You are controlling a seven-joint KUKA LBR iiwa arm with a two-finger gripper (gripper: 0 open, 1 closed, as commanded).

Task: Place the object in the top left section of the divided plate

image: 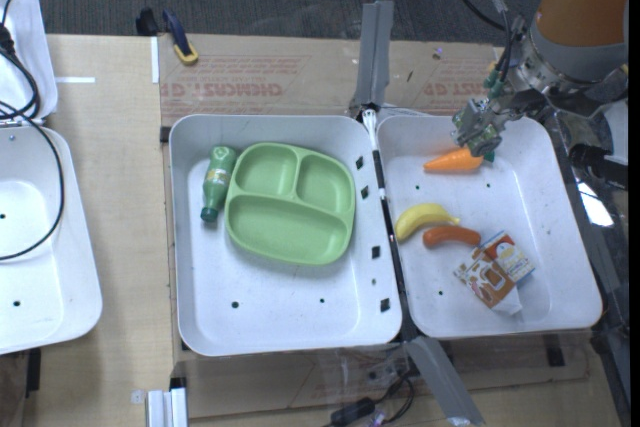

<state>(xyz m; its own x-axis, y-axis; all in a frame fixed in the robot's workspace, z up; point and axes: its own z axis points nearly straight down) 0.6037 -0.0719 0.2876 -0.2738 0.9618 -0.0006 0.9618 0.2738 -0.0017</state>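
A green divided plate (291, 204) lies in the left bin, with two small sections along its far side and one large section nearest the camera. In the right bin lie an orange carrot (452, 162), a yellow banana (424, 218), a reddish sausage (451, 236) and a small carton (493, 273). My gripper (477, 136) hangs at the far side of the right bin, just above the carrot's right end. Its fingertips are too small and cluttered to read.
A green bottle (216, 180) lies in the left bin against the plate's left edge. A grey divider post (374, 55) rises between the two bins at the back. A white sink-like basin (35, 235) with black cables sits far left.
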